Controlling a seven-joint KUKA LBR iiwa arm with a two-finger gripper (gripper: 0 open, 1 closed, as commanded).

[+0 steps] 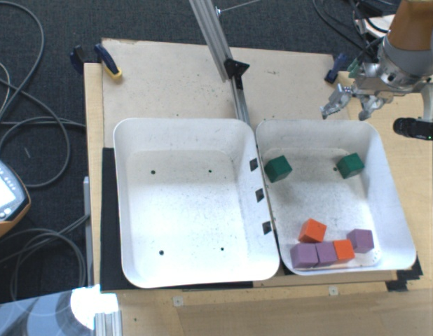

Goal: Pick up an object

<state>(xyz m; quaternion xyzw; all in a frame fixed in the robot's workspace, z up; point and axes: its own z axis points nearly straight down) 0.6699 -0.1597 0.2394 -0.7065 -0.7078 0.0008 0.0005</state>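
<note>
My gripper (350, 106) hangs at the upper right, over the bench just beyond the far rim of the right bin (385, 180). Its fingers (333, 108) are spread open, with nothing between them. In the right bin, two green blocks lie near the far end, one on the left (277, 168) and one on the right (350, 164), both below the gripper and apart from it. At the near end sit an orange block (313, 231), a second orange block (342, 250) and purple blocks (305, 255) (361, 240) clustered together.
The left bin (132, 208) stands beside the right one. A slanted metal rail (215, 30) ends at a black bracket between the bins' far corners. A blue and yellow clamp (108, 60) lies at the bench's far left. Cables run over the dark floor.
</note>
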